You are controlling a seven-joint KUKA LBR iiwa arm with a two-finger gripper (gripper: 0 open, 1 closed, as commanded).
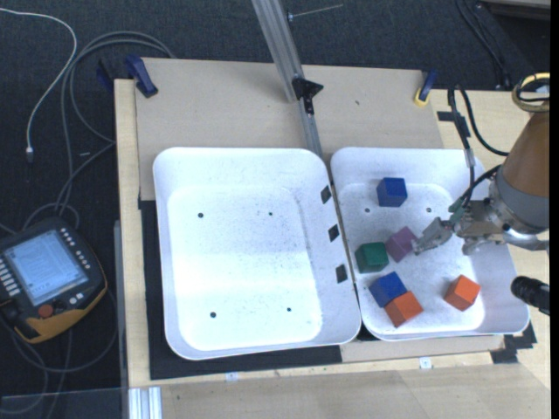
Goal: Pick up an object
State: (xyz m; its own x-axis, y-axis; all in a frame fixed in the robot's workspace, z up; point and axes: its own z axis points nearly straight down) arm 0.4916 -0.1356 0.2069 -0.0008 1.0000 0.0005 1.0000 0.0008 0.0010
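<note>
Overhead slanted view of the surface (262, 103), bearing two shallow white bins side by side. The left bin (175, 182) sits beside the right bin (349, 168), which holds six small blocks.

The gripper (431, 236) reaches in from the right, low over the middle of the right bin. Its fingers point toward the view's left. Nothing is seen between them, so the gripper carries no block; whether the fingers are parted or closed cannot be told at this scale.

Key relation: the purple cube (401, 243) lies just to the left of the fingertips, nearly touching them, and is judged the likeliest object for the pick. It is the block nearest the gripper. The cube appears roughly equal-sided, so it offers no long axis; it sits slightly rotated against the bin walls.

Neighbours: a green cube (372, 256) stands just beside the purple cube on its left. A blue cube (387, 287) and a red-orange cube (403, 308) touch each other near the front wall. A second orange cube (461, 292) lies below the gripper in the view, and another blue cube (392, 191) rests apart toward the back.

Appearance: the purple cube is muted violet, matte, with crisp edges and probably rigid.
</note>
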